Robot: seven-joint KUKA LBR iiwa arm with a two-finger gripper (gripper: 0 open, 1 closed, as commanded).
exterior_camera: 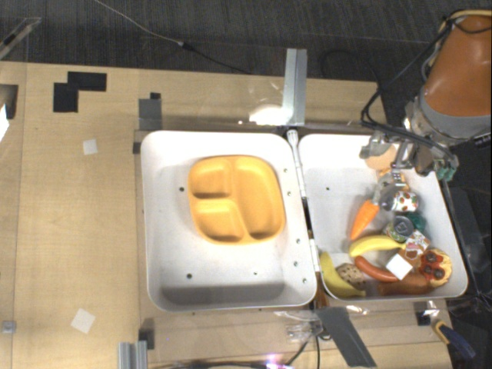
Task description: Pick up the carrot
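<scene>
Camera view: the gripper hangs just above the carrot in the right bin, its grip unreadable; a clean pick needs fingers straddling the carrot, clear of the banana.

carrot open on its left, banana crowding below, toys at right

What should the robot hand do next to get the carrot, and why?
Probably a short move down and toward the carrot's middle. The gripper sits just above the carrot's top end in the right bin, not around it. The carrot lies tilted with a banana at its lower tip, so approaching from the top looks safest.
</scene>
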